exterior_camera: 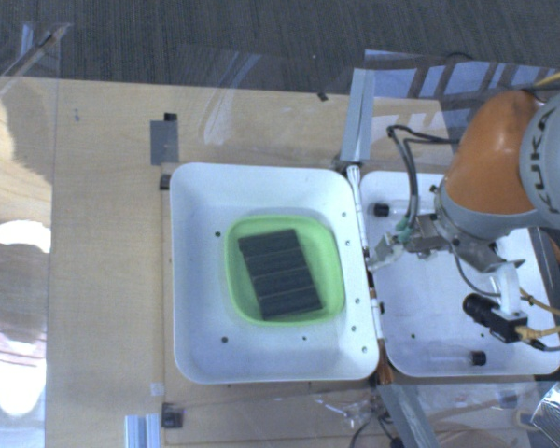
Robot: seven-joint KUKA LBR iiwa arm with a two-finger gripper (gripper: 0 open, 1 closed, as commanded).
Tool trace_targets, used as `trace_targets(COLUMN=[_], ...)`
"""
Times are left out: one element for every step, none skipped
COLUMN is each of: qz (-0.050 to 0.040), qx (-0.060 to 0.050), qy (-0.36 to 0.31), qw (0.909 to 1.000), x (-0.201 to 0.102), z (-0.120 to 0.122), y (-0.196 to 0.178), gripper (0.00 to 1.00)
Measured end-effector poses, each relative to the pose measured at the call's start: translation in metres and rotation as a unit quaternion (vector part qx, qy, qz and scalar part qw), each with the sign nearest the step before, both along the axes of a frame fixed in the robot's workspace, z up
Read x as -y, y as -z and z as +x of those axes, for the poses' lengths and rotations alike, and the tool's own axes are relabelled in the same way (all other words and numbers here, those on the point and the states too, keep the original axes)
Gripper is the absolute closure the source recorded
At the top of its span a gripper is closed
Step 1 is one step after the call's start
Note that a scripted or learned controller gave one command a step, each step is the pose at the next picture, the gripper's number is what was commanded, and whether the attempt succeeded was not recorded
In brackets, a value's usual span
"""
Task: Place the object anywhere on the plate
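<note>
Dark ridged object lying on green plate, claw apparently hidden.

The arm reaches in from the right — bent downward (orange band uppermost).

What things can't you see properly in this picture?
- The gripper: the arm hangs over the right bin, and its grey-and-orange bulk covers the fingers.
- Part of the right bin's floor: hidden under the arm.
- The dark ridged object on the green plate: too small to tell what it is.
</note>
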State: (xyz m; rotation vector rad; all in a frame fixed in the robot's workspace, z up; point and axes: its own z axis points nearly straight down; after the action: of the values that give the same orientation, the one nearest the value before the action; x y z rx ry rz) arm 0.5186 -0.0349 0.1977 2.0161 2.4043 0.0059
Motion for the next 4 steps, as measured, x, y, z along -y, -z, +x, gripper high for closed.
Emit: trace_targets(qz=[-0.0005, -0.0015, -0.0021, -0.0014], qx=[0.001, 0.003, 0.002, 0.002], qy=[0.005, 0.053, 0.096, 0.156], qw=[1.0, 0.9986, 0.9954, 0.9878], x=[0.031, 0.119, 0.169, 0.167], z=[-0.021, -0.025, -0.03, -0.03], y=[-0.059, -0.129, -0.15, -0.184], gripper=[0.0, 0.0, 0.0, 0.0])
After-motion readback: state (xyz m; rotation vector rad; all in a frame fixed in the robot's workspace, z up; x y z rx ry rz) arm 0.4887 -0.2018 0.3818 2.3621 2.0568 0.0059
